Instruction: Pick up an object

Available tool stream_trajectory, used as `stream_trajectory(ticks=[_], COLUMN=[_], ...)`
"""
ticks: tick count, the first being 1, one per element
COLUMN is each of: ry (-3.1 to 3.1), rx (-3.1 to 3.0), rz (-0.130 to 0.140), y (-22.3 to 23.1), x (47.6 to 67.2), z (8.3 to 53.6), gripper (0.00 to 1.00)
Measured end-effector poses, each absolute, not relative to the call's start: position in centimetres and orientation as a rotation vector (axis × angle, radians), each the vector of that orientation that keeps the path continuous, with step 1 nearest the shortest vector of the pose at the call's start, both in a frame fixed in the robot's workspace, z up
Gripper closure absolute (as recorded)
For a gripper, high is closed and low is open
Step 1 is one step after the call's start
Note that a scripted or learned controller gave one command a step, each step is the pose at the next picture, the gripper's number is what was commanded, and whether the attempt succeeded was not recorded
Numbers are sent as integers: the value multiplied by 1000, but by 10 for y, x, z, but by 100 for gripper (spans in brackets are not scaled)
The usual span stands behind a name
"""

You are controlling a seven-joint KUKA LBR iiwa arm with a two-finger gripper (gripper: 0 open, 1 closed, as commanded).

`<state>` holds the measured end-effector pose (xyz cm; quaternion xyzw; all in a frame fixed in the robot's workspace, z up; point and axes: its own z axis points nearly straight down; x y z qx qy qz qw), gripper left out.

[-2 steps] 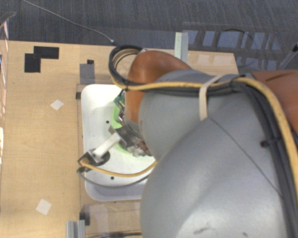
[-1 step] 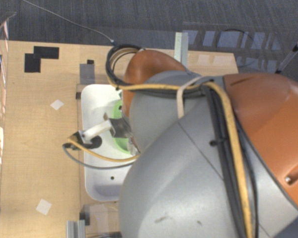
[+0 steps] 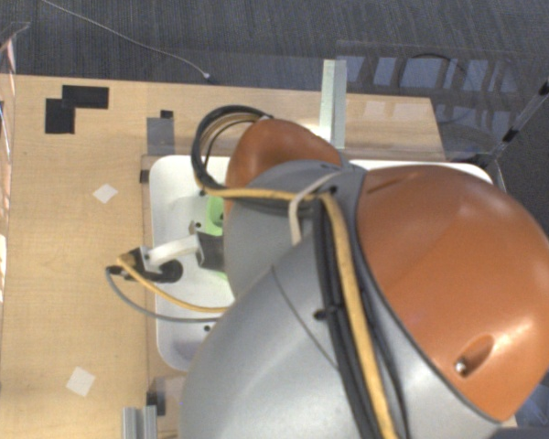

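While the arm fills the near right of the frame: only the left part of a white bin (image 3: 169,199) shows past it.
Arm (image 3: 348,318): grey shell, orange domes — it reaches from the right over the bin, cables (image 3: 210,135) looped along it.
Gripper (image 3: 210,245): dark wrist part low in the bin — whether the claw is open, or has hold of anything, cannot be told.
Object: a green thing (image 3: 216,214) lies in the bin, just beside the wrist, mostly hidden.
Bench (image 3: 64,245): pale wood, left of the bin.
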<state>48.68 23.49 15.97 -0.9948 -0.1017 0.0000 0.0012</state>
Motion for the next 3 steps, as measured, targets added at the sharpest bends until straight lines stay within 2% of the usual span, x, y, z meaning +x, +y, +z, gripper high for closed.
stream_trajectory(ticks=[1,2,3], ry=[-319,-320,-1046], rx=[-3118,-3119,-2961], rz=[-12,-11,-7], y=[236,236,235], x=[489,488,488], z=[91,166,271], gripper=[100,100,100])
